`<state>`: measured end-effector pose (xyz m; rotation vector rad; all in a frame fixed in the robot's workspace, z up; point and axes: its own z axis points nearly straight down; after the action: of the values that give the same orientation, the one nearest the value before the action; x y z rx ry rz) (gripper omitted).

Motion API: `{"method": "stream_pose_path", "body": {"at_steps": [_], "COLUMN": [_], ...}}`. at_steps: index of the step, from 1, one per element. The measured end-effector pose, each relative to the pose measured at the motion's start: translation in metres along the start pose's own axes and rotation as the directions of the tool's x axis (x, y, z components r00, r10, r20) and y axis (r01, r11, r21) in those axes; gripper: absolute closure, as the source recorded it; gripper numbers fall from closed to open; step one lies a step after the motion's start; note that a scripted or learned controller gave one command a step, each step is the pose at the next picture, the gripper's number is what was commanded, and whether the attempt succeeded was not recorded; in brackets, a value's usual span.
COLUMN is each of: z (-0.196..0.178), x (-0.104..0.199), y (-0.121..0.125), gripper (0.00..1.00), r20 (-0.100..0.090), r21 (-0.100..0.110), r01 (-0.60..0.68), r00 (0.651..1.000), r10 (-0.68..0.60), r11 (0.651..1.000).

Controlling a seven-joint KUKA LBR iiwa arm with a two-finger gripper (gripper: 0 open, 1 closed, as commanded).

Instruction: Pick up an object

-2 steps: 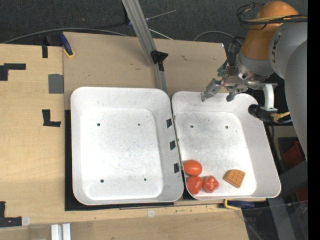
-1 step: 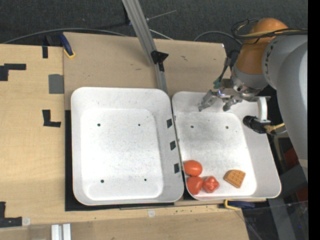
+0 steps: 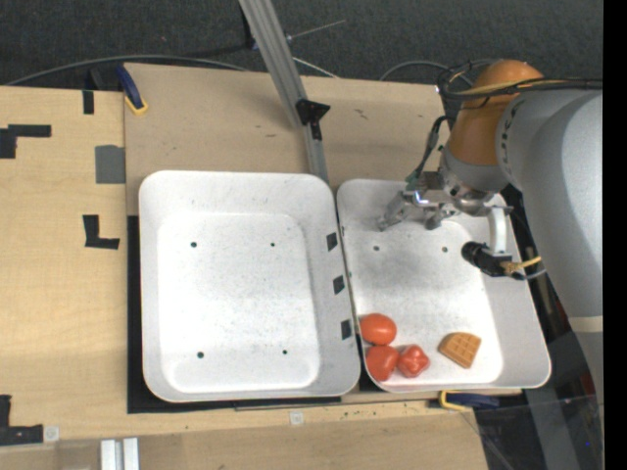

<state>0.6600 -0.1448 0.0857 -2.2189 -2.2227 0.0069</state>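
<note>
**Four small items in the right bin, end effector above its far end**

Two shallow white plastic bins sit side by side on the wooden counter (image 3: 216,130). The right bin (image 3: 524,355) holds three red tomato-like pieces (image 3: 379,329), (image 3: 381,362), (image 3: 413,360) clustered at its near left corner, and one tan waffle-shaped piece (image 3: 459,349) just beside them. The left bin (image 3: 157,199) has four dark dots. The end effector (image 3: 416,209) hovers over the right bin's far end, well apart from the pieces; whether it is spread or closed I cannot tell. No writing is readable.

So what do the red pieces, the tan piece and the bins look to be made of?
Red pieces: probably smooth plastic toy food, slightly glossy with soft highlights. Tan piece: likely moulded plastic too, matte, with a waffle-like grid. Bins: white, matte, probably plastic, rounded corners, grey speckling like wear.
</note>
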Motion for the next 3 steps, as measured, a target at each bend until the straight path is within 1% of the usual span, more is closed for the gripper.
{"method": "stream_pose_path", "body": {"at_steps": [1,2,3], "z": [-0.013,-0.076,-0.14], "x": [0.001,0.004,0.004], "y": [0.001,0.007,0.011], "gripper": [1.0,1.0,1.0], "r20": [-0.001,-0.002,-0.002], "r21": [-0.002,-0.01,-0.01], "r01": [0.002,0.001,0.001], "r00": [1.0,1.0,1.0], "r10": [-0.002,-0.001,-0.001], "r11": [1.0,1.0,1.0]}}
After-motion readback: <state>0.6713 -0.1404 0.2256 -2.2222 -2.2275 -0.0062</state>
